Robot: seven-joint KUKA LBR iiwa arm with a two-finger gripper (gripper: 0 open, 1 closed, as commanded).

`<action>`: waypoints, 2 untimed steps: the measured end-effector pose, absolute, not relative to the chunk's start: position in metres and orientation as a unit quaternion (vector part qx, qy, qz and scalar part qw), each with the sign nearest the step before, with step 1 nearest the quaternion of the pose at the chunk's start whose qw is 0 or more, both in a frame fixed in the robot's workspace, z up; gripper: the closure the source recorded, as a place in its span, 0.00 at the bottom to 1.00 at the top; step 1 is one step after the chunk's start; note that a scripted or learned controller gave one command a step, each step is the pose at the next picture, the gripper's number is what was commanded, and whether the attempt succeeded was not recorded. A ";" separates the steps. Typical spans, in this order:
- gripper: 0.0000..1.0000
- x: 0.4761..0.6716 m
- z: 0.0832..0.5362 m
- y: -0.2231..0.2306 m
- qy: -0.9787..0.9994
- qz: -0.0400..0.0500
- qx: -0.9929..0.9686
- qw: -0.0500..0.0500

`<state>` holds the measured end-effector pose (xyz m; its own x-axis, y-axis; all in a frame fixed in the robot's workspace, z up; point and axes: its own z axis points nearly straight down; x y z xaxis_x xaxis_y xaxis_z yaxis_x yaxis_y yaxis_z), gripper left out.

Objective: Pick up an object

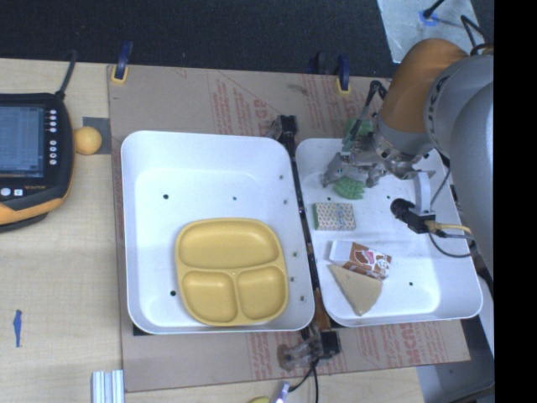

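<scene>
Just below hand [352,168], touching: green obj [350,188], right bin [453,305].

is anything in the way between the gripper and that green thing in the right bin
Nothing visible is. The gripper is low in the right bin, right at the green thing. The patterned card lies apart, nearer the camera.

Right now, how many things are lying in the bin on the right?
4 that I can see: a green thing under the tool, a patterned sponge below it, a brown-and-white packet, and a tan wedge touching it. The arm may hide more.
</scene>
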<state>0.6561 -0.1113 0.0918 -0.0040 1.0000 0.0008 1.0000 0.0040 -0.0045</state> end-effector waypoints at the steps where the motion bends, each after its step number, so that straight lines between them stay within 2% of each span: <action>1: 0.00 0.657 0.092 -0.137 -0.708 0.000 -0.706 0.000; 2: 1.00 0.657 0.103 -0.137 -0.708 0.000 -0.706 0.000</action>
